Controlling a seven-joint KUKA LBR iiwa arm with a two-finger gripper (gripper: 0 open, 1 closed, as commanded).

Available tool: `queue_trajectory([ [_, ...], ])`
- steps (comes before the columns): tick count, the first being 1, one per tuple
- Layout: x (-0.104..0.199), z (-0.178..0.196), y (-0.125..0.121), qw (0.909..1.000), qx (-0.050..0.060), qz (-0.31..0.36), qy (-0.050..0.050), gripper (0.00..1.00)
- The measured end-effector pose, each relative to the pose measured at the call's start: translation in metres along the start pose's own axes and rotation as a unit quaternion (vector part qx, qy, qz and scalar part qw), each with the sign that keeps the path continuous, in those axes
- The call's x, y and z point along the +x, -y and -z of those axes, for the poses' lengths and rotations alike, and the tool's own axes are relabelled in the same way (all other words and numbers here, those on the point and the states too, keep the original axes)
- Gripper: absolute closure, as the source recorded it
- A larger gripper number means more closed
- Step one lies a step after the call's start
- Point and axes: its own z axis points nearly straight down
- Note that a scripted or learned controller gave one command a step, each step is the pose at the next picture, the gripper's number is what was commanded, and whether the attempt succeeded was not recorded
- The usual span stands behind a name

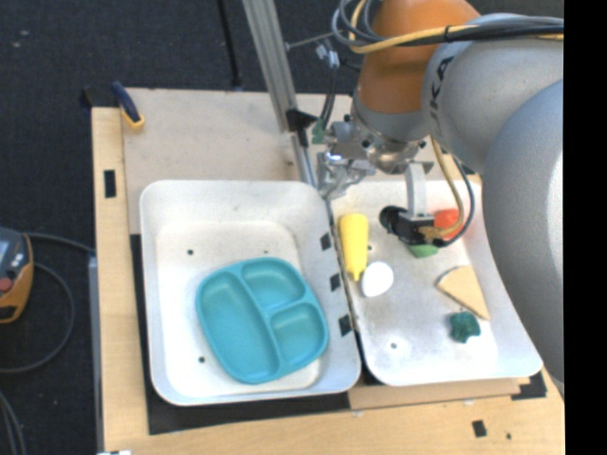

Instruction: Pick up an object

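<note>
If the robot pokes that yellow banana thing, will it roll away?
The yellow banana-shaped toy looks long and rounded, so it might roll sideways. It lies by the bin's wall and a white ball, which could stop it. It's probably light plastic.

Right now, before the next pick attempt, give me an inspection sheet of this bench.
Surface: wooden bench bearing a left bin and a right bin, both white and shallow.
Job's things: in the right bin, yellow piece touching a white round piece; tan wedge; small green piece; orange and green bits.
Clutter: blue divided plate in the left bin.
Tool: tool sits over the right bin's upper left corner; its state is unclear.
Cables: black cable loops below the wrist.
Surroundings: metal post, dark floor.
</note>
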Motion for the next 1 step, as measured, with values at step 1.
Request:
queue_trajectory([
  [1,0.0527,-0.0017,-0.0083,1.0000,0.000,0.000,0.000,1.00],
])
